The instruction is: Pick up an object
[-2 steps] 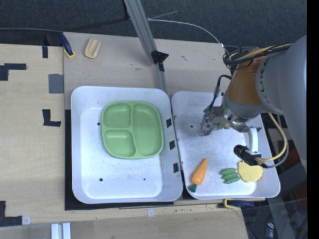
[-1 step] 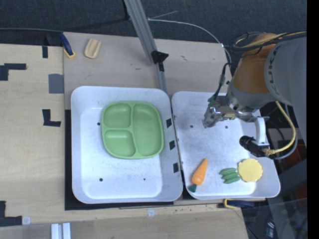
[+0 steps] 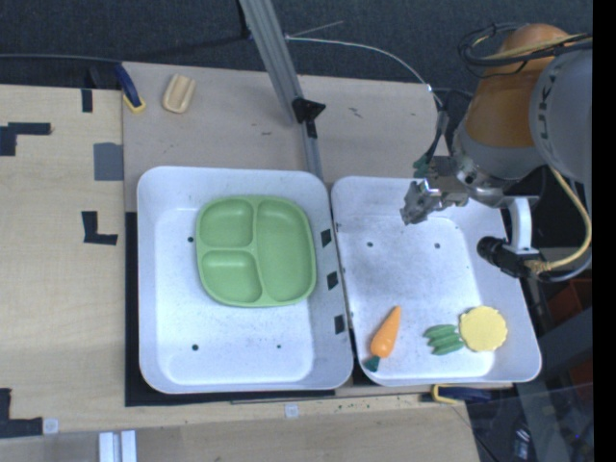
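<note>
The arm enters from the right of the frame, its orange band at the upper right, and the gripper (image 3: 420, 203) hangs over the upper part of the right bin (image 3: 438, 277), near that bin's back edge. Its fingers look small and dark at this angle, so whether they are spread or pressed together cannot be told; nothing shows between them.

The loose things lie along the lower edge of the right bin, well apart from the gripper. An orange toy carrot (image 3: 385, 332) lies tilted at the lower left of that bin, close to its left wall. To its right sits a yellow pineapple toy (image 3: 482, 328) with a green leafy end (image 3: 443, 338) pointing left.

The left bin (image 3: 168, 287) holds a green divided plate (image 3: 256, 250) in its upper half. On the wooden surface (image 3: 58, 258) at the upper left of the frame lies a small tan block (image 3: 178, 93).
</note>
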`<state>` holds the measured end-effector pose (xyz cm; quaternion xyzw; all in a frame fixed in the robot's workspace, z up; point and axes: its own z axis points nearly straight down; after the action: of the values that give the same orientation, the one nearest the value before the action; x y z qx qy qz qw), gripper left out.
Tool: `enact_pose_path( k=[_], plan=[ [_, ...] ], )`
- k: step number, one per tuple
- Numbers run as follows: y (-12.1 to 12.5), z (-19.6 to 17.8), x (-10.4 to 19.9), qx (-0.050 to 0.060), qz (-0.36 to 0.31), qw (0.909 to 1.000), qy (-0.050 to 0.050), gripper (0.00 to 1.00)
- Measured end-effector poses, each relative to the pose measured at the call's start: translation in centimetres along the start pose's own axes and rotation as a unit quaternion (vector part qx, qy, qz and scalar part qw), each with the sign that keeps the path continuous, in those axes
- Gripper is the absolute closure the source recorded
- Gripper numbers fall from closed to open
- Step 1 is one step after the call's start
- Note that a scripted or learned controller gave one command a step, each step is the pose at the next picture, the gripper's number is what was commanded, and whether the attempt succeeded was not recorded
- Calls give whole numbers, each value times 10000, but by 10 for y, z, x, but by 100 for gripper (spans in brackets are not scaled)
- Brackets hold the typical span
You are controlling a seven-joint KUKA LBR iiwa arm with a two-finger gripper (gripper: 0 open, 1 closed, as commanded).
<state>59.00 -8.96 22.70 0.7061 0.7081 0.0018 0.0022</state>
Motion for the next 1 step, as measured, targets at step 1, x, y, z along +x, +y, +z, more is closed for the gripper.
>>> enact_pose_path(
  k=[1],
  plan=[
    [1,-38,0,13,3,10000,1,100]
  ],
)
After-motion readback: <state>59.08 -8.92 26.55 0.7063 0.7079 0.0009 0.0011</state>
